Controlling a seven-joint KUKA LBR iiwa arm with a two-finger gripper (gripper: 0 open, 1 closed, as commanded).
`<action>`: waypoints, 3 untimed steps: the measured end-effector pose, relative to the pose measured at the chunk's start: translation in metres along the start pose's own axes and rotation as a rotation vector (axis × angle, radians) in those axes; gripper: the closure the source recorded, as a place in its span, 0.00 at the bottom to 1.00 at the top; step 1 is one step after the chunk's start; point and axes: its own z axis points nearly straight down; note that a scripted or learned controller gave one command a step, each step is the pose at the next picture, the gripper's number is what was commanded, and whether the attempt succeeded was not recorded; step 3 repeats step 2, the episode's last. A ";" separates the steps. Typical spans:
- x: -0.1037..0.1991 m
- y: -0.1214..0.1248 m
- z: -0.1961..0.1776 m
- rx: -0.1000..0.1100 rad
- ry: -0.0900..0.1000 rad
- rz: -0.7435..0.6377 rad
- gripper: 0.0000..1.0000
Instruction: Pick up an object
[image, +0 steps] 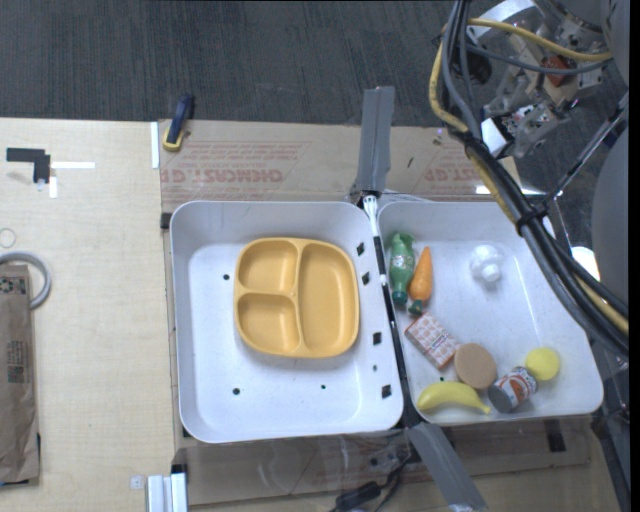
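Left bin (200, 400) holds a yellow tray (297, 297) — right bin (570, 330) a banana (450, 399), carrot (422, 275), bottle (400, 262).

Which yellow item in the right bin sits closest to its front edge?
The banana, lying along the front wall; the lemon sits farther back, toward the right wall.

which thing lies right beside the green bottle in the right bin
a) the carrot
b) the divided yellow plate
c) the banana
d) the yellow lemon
a: the carrot lies alongside the green bottle at the right bin's left wall, while the banana and lemon sit near the bin's front edge and the divided yellow plate is in the left bin.
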 end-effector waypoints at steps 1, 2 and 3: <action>0.016 -0.056 0.121 0.000 -0.001 0.111 1.00; -0.013 0.000 -0.001 -0.001 0.001 0.132 1.00; -0.013 0.000 -0.001 -0.001 0.001 0.132 1.00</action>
